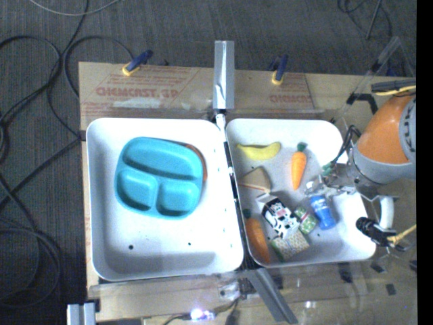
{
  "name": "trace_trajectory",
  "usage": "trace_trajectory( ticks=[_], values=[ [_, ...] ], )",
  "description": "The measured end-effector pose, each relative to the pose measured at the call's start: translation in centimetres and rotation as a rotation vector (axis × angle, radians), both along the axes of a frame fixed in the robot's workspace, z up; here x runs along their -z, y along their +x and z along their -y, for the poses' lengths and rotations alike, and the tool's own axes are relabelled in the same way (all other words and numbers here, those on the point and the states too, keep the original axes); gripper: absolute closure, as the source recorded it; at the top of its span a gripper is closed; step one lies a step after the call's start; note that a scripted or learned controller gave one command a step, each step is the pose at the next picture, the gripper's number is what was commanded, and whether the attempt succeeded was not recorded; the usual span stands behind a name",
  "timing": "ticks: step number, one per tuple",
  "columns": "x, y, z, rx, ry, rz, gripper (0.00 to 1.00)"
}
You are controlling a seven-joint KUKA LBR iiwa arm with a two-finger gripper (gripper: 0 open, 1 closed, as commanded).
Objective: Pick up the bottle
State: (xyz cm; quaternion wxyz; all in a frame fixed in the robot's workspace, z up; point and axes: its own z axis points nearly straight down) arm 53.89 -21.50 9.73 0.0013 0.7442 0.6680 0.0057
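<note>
**Hand above the blue bottle in the right bin**

The blue bottle (323,212) lies in the right bin (352,249) — below the carrot (298,170). The hand (326,185) is just above it; whether its fingers are apart, I cannot tell. The left bin (101,249) carries a blue tray (160,177).

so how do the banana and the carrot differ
The banana is yellow; the carrot is orange with a green top. The banana lies crosswise near the bin's far wall; the carrot lies lengthwise, green end toward that wall. The banana curves; the carrot tapers straight. Both lie in the right bin, apart from the gripper.
</note>
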Motion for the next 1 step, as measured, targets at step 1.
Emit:
trace_trajectory(
  ticks=[1],
  values=[
    [-9.10, -0.20, -3.46, -0.066, -0.006, -0.013, 1.00]
  ],
)
